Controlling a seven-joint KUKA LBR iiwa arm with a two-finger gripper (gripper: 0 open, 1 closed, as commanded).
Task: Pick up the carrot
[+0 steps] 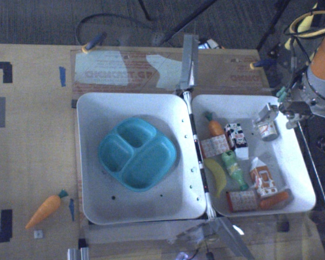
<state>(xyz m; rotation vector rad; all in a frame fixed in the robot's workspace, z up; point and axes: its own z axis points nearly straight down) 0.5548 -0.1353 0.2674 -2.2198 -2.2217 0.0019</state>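
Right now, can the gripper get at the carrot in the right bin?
Probably yes. The carrot lies uncovered at the right bin's upper left; the gripper hovers over the same bin. A red-patterned carton crowds its lower end.

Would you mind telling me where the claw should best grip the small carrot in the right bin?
Probably across the orange body of the carrot, from above. It lies flat, green top toward the bin's far edge, and a carton crowds its lower end.

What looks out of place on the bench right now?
An orange toy carrot with a green top lies on the wooden bench left of the left white bin, outside both bins. A second small carrot sits in the right white bin.
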